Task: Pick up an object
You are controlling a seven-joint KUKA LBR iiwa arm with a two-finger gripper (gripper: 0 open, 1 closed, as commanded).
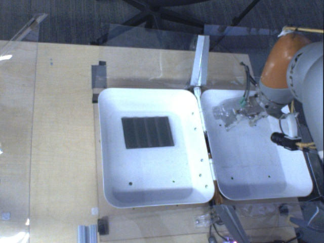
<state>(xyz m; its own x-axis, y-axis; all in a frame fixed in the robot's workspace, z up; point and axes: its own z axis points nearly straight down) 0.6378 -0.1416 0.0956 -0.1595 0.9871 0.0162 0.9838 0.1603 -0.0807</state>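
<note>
Camera view: tabletop [55, 135], L bin [152, 186] w/ dark ribbed rectangular object [148, 132] lying flat, upper-centre. R bin [253, 171]: hand [230, 116] low over its upper-left; grip state can't tell. Arm [293, 70] enters from R.

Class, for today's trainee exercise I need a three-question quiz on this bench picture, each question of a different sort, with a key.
1. True or false: the dark ribbed pad lies in the left bin.
2. Over which bin is the gripper? A) left bin B) right bin C) neither
3. Fill in: the arm has an ______ band above the wrist.

Key: 1. True. 2. B. 3. Orange.
</note>
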